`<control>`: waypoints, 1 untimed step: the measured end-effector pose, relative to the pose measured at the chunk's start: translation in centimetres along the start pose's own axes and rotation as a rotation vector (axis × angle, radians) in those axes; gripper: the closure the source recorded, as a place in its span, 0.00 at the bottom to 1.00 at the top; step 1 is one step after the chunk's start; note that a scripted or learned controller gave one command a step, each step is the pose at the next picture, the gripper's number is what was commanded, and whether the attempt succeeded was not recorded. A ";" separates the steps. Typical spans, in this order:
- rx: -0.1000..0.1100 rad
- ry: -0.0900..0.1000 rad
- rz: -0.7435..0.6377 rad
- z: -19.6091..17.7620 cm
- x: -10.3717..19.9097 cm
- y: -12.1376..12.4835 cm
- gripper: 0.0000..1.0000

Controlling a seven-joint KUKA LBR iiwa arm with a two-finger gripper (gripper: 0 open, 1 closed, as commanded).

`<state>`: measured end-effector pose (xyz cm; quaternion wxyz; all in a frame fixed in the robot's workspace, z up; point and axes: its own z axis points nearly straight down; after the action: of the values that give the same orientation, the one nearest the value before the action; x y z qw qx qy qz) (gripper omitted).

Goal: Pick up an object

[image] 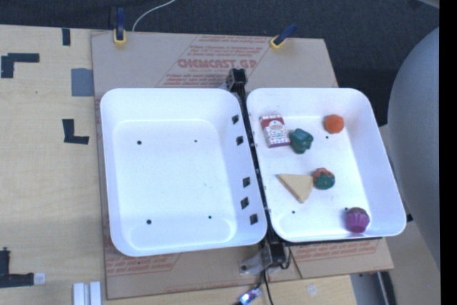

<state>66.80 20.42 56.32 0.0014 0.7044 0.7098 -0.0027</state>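
Overhead view of the bench at an early stage of the pick; positions are given relative to the divider [248, 153] between the two bins. Left of the divider, the left bin [114, 153] shows bare white floor marked by four small dark dots. Immediately right of the divider, in the right bin [378, 146], lie all six candidate objects. Nearest the divider is a small red-and-white box [274, 131], with a dark green toy [300, 140] touching its far side. Below these, a tan wedge [297, 186] points toward the divider; a red-and-green piece [323, 178] sits just beside its outer corner. Farther from the divider, an orange ball [333, 124] rests near the bin's upper wall and a purple object [357, 219] near its lower right corner. Grey arm segments [421, 118] curve along the frame's right side, well apart from the objects; whether the gripper's fingers are apart or together cannot be told. Judged status: every object rests on the bin floor, so nothing is lifted; approach, grasp and lift all remain.
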 end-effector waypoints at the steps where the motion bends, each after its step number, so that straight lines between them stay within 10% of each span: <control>1: 0.000 -0.001 -0.001 -1.0 0.1 0.0 1.00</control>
<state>66.80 20.51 57.28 0.0019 0.7042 0.7100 -0.0031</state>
